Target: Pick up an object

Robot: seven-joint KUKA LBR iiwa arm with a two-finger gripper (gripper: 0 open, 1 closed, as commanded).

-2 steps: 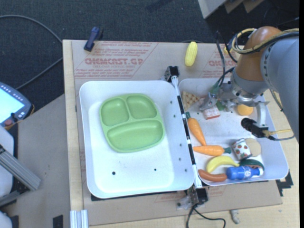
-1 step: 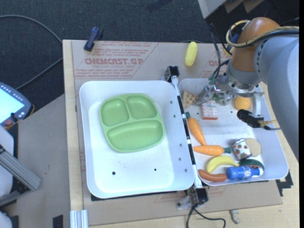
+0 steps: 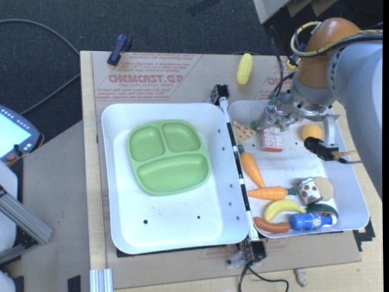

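My gripper [image 3: 275, 119] hangs low over the back of the right bin [image 3: 355, 190], on the grey arm with its orange band [image 3: 322, 53]. Directly under it, touching or nearly touching, is a small pink-and-white carton [image 3: 272, 140]. Whether the carton is gripped cannot be made out. A tan waffle piece [image 3: 243, 131] lies just left of it and a yellow-orange ball [image 3: 312, 131] just right. Further forward lie two carrots [image 3: 251, 169] [image 3: 267, 193], a banana [image 3: 282, 208], a sausage [image 3: 271, 225], a blue bottle [image 3: 310, 221] and a red-and-white cup [image 3: 310, 190].
The left bin [image 3: 121, 224] holds a green divided plate [image 3: 170, 156]. A yellow corn cob [image 3: 244, 69] and a blue clip [image 3: 118, 48] lie on the cardboard behind the bins. A black clamp [image 3: 220, 93] sits at the bins' shared back corner.
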